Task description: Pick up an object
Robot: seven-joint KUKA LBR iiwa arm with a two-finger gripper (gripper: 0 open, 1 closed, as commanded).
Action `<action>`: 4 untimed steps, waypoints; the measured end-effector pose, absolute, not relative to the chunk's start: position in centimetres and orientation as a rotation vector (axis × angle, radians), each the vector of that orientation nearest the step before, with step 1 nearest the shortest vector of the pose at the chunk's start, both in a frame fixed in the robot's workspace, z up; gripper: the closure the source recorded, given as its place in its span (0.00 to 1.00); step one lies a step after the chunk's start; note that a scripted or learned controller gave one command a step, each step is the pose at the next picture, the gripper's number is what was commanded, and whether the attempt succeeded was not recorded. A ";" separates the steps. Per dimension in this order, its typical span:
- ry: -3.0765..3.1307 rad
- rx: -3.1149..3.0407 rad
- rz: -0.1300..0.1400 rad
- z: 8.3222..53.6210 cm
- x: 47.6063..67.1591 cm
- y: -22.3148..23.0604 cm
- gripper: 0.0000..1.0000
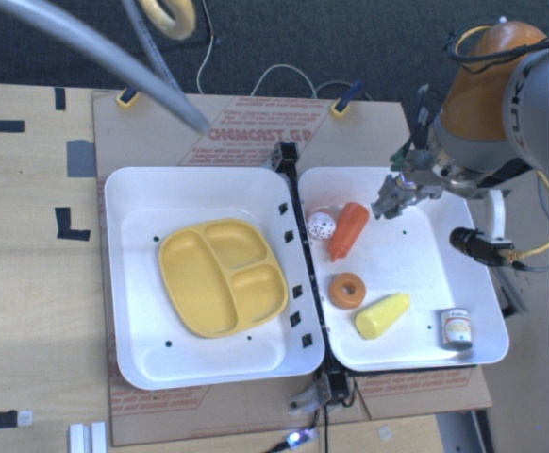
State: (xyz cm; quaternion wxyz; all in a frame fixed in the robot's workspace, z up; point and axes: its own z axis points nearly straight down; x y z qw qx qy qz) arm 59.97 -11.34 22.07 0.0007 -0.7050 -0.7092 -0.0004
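Carrot (pixel 347 228) in rt bin, tool (pixel 389 206) just beside, apparently empty.

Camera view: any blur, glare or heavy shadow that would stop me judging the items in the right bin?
Camera view: lighting is even and soft, shadows faint. The carrot, donut, yellow piece and small can read sharply against the right bin. The white bin floors are bright and nearly washed out. A grey tube at upper left is blurred. The gripper is dark, with little detail.
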 end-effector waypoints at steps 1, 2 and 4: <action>-2.225 -2.213 0.002 21.0 58.5 -6.0 1.00; -2.228 -2.211 0.000 22.1 57.1 0.0 1.00; -2.228 -2.211 0.000 23.1 53.8 9.7 1.00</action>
